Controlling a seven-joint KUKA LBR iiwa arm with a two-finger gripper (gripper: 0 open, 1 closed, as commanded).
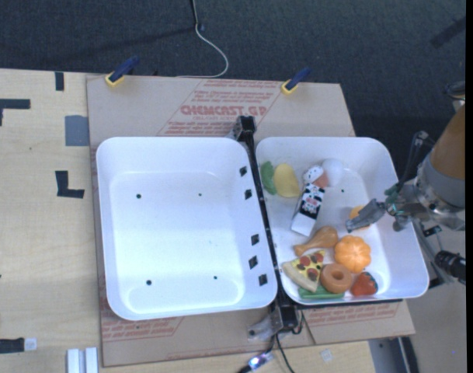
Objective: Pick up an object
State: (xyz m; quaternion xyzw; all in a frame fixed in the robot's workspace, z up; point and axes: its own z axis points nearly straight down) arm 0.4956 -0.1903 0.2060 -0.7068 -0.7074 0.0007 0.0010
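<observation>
My gripper (pixel 370 210) hangs over the right part of the right bin (pixel 380 155), open, with nothing seen between its fingers. One finger (pixel 359 219) points left toward the toys. Just below it lies an orange fruit (pixel 353 252), and a small orange piece (pixel 358 207) shows right beside the finger. A cow-patterned milk carton (pixel 308 204) lies left of the gripper. A drumstick (pixel 318 241), pizza slice (pixel 304 270), donut (pixel 335 278) and red fruit (pixel 363 284) crowd the bin's front. A lemon (pixel 286 179), a green piece (pixel 267 171) and a white egg (pixel 330 167) lie at the back.
The left bin (pixel 119 208) stands next to the right one, parted by a black-clipped divider (pixel 253 208). Both rest on a cardboard sheet (pixel 213 107) held by two clamps. A cable (pixel 209 41) runs in from the back. The arm's body (pixel 450 169) rises at the right edge.
</observation>
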